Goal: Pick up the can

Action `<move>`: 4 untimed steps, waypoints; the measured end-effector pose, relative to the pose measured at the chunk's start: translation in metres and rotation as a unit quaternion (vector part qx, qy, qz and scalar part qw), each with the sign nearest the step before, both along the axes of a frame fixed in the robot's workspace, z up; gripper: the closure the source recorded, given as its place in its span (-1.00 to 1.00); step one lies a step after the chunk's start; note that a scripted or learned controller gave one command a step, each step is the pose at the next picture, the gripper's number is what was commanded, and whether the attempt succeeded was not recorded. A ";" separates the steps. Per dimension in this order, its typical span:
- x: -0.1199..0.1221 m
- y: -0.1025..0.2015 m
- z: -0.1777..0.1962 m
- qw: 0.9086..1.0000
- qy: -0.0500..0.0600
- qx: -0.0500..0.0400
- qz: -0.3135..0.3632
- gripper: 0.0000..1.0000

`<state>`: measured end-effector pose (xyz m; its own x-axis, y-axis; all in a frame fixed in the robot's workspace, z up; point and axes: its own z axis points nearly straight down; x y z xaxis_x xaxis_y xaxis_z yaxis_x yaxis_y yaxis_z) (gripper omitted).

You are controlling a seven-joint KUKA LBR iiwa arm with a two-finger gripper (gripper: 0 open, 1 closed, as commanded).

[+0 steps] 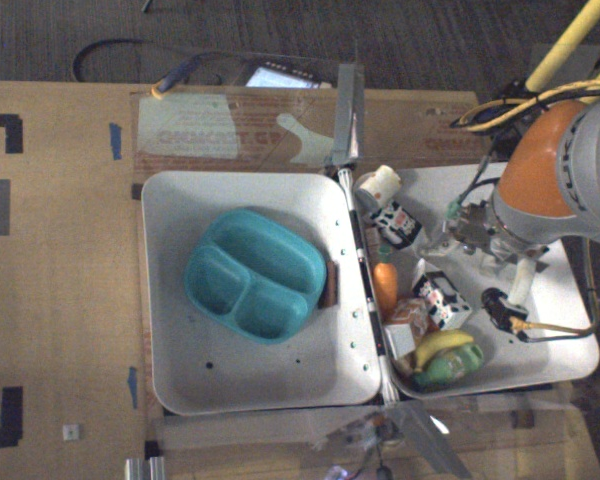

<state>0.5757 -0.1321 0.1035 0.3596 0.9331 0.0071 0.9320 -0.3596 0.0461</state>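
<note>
A pale can [378,185] with a tan end lies on its side in the far left corner of the right bin [560,353], against the divider. My gripper [467,240] hangs over the middle of that bin, to the right of the can and a little nearer, apart from it. The grey arm with its orange band [542,168] comes in from the right. Nothing shows held at the gripper.
Near the can lies a black-and-white carton [401,224]. An orange carrot [385,286], a second patterned box [443,301], a banana [446,347] and a green item [452,366] crowd the bin's near left. The left bin [170,218] holds a teal divided plate [252,274].
</note>
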 end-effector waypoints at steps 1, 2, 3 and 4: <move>0.026 -0.028 0.001 0.999 0.004 0.010 -0.052 -1.00; -0.006 -0.045 0.006 0.963 -0.007 0.017 -0.268 -1.00; -0.073 -0.054 0.078 0.947 0.022 0.012 -0.319 -1.00; -0.076 -0.030 0.004 0.923 0.009 0.016 -0.385 -1.00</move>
<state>0.4993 -0.1626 0.1077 0.9161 0.4006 0.0180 0.4005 -0.9162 0.0107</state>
